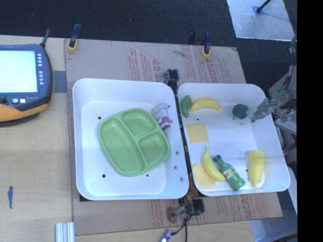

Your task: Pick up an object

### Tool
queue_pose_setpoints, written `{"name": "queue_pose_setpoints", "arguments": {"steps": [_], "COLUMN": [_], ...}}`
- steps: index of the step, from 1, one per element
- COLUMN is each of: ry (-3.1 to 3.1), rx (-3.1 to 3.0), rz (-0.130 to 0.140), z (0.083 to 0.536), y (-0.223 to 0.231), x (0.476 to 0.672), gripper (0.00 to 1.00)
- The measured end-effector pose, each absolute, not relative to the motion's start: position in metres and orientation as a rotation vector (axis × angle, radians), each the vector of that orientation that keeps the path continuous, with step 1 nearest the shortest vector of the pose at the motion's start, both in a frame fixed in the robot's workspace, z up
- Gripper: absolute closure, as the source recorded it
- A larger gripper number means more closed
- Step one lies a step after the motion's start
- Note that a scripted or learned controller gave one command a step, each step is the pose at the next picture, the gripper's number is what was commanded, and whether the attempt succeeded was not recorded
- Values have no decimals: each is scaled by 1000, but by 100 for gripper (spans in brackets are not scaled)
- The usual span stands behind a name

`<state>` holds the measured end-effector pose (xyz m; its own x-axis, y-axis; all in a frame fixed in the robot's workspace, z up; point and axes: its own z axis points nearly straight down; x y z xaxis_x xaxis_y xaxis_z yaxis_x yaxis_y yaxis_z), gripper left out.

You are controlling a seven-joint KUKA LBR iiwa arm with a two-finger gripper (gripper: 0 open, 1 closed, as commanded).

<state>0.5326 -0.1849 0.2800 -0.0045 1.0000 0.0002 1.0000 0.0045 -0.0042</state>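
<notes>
The wooden desk (35, 150) with its brown cardboard sheet (151, 64) takes up most of the view, and the robot's hand (260, 112) pokes in at the far right edge, hovering over the upper right rim of the right shallow white bin (270, 97). Can't really tell if it's open or closed, it's too small and blurry at that edge, and nothing visible is caught in it.

The left shallow white bin (91, 180) sits well off to the hand's left, holding a big light green three-compartment plastic plate (133, 141), with a small red and white crumpled packet (162, 115) touching the plate's upper right rim.

Way off left of the hand, at the desk's edge, there's a grey and orange control pendant with a pale screen (22, 82).

In the right bin, closest to the hand is a small dark green rounded lump (240, 110), just beside it on the left. Further left along the same top stretch: a yellow banana (205, 104) and a green pepper-shaped piece (185, 105) by the bin's left wall. Below those, a flat yellow square slice (197, 133). Down toward the bin's bottom, well below the hand: a yellow corn-like cylinder (256, 167), a green bottle with a white label (228, 172), a second yellow banana (211, 165) touching the bottle, and a pale yellow round piece (202, 177) tucked under that banana.
</notes>
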Motion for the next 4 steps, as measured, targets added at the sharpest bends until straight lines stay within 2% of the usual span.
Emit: {"name": "queue_pose_setpoints", "arguments": {"steps": [1,2,3,4], "ry": [-2226,-2228,-2228,-2231], "rx": [-2211,-2210,-2210,-2205], "rz": [8,7,4,6], "z": [175,104,93,103], "y": [-211,-210,-210,-211], "x": [627,656,657,657], "gripper": [0,0,0,100]}}
